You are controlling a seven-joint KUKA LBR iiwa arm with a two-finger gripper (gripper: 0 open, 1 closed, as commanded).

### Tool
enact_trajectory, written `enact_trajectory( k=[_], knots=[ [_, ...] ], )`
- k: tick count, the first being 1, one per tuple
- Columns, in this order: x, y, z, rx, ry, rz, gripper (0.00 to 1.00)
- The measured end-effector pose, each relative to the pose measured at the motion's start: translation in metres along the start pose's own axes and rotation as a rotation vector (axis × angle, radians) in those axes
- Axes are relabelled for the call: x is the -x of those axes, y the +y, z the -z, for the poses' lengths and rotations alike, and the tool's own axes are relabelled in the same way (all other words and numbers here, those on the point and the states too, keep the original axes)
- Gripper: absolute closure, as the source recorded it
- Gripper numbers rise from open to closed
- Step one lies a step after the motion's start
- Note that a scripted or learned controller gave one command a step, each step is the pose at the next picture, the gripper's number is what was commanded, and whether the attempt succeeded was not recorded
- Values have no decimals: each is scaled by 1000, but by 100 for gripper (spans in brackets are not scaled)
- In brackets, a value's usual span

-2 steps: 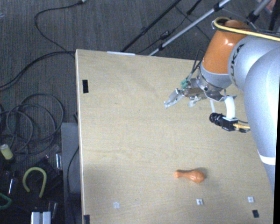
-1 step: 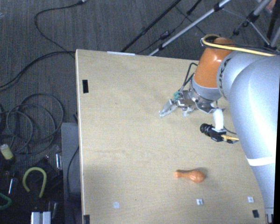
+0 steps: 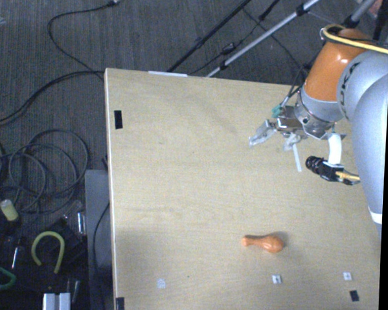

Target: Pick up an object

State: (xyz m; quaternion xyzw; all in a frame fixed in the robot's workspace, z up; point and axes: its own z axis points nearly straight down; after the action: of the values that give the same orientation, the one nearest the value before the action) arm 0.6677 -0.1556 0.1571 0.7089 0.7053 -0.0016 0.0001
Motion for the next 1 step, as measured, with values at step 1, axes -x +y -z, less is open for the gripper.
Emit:
enact_trajectory(
  k=[1],
  knots=[
    [51,0,17,1,-2,92,0]
  ],
)
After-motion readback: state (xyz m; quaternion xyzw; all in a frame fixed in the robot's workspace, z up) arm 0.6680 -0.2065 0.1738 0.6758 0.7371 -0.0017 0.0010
